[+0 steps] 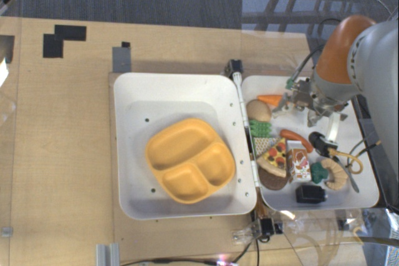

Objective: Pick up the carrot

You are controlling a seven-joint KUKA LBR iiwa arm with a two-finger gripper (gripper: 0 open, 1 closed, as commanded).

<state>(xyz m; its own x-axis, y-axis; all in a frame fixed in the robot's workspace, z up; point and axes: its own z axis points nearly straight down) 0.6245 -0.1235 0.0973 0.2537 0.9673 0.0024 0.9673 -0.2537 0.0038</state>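
Two white bins are borne side by side on the counter. The carrot (270, 99) is seen just left of the jaws (310, 108); their opening cannot be told. An approach is judged underway; centring over it is required next.

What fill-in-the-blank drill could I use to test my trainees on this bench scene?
1. The yellow divided plate lies in the ____ bin.
2. The carrot lies near the ____ edge of the right bin, beside the gripper.
3. The plate has ____ compartments.
4. The band above the arm's wrist is ____.

Missing words: left; far; three; orange
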